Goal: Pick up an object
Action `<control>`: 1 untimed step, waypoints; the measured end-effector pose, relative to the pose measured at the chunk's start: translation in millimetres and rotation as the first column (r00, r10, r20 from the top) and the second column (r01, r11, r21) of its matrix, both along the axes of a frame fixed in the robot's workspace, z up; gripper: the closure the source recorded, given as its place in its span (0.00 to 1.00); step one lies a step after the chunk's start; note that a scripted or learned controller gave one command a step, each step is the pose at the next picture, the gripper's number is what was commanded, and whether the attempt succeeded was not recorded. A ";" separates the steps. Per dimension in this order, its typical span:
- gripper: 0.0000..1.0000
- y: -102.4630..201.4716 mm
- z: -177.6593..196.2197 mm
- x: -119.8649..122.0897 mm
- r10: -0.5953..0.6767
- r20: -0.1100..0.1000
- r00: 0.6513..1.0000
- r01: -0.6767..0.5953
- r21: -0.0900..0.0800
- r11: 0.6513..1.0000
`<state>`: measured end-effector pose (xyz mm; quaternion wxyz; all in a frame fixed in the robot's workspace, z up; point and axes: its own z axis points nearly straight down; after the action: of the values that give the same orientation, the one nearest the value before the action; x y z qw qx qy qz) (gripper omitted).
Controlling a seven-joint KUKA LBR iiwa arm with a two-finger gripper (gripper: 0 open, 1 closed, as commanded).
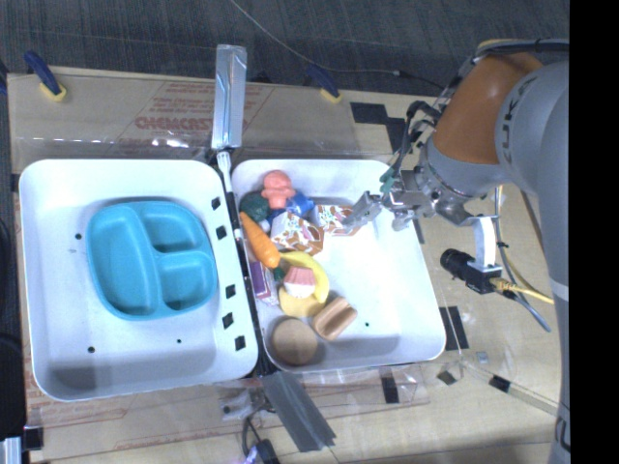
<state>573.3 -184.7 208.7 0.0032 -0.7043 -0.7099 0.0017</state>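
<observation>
My two-finger gripper (366, 207) hangs right of the frame's centre, over the upper part of the right white bin (406, 298); whether it is released or clenched I cannot tell from this slant, and nothing shows between its tips. Behind it my grey arm with the orange band (484, 114) fills the upper right of the frame.

The left white bin (44, 259) takes the left half of the picture and bears a light blue plastic divided tray (150, 257) at its middle.

The things to pick lie heaped along the left side of the right bin, just left of and below my gripper. A patterned packet with white, brown and pink print (309, 225) lies nearest, just beside the tips. Lower is a yellow banana-shaped toy (308, 283), then a round brown bowl-like piece (293, 342) at the bin's lower left corner. An orange carrot toy (259, 241) lies slanted by the bin's left wall. A tan bread-roll toy (334, 318) sits just right of the brown piece. A small pink rounded figure (278, 187) sits at the top of the heap.
</observation>
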 end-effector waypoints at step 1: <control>0.00 40.4 -89.9 -99.9 0.088 -0.006 0.996 -0.088 0.003 0.996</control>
<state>473.5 -144.3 118.8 0.0062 -0.6722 -0.7403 0.0029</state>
